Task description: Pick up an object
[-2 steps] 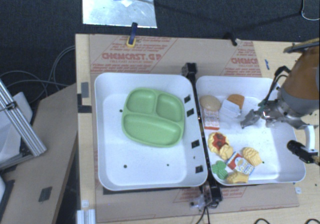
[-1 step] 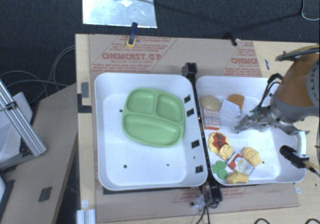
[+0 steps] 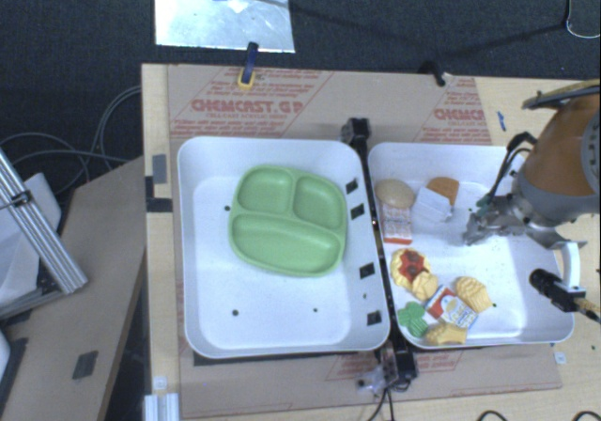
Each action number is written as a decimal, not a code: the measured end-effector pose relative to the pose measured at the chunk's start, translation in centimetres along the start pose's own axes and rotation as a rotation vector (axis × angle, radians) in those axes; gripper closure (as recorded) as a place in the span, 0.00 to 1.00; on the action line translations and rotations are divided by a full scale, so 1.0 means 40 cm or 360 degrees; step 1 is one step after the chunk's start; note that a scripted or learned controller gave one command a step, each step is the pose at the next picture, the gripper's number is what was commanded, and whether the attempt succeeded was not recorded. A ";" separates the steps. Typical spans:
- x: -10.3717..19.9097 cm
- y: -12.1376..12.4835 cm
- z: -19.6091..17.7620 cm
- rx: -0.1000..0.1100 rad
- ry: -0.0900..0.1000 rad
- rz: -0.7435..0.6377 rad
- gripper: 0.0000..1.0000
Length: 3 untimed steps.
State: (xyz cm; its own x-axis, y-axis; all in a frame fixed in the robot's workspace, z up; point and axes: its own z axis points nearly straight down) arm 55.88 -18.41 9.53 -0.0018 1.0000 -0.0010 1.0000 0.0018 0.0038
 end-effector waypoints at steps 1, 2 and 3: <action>-0.011 -0.015 -0.149 -0.0003 -0.0001 0.0004 1.00; 0.009 -0.026 -0.288 -0.0005 -0.0001 -0.0004 1.00; 0.008 -0.023 -0.325 0.0000 0.0000 -0.0004 1.00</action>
